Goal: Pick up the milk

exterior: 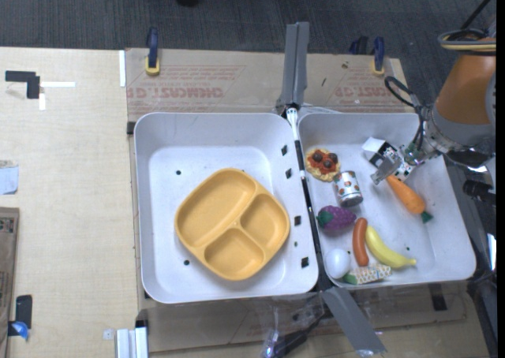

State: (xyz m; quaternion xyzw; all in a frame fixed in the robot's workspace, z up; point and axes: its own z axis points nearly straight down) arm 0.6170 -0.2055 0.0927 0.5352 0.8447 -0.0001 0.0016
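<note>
Gripper (392, 163) hangs over the right bin (461, 266), jaws' spacing unreadable; milk not identifiable among can (347, 188), carrot (407, 195), banana (387, 249), so locate it before descending.

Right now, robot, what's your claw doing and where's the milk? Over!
Gripper low in right bin, far end, beside carrot. Small white item by gripper tip; cannot confirm it is milk. Nothing seen held. Can and pizza nearby.

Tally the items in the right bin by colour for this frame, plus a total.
Orange or red: 3, namely carrot, hot dog, pizza slice
Yellow: 2, namely banana, corn cob
Purple: 1, grapes
White: 1, egg
Silver: 1, can
Total: 8
</note>
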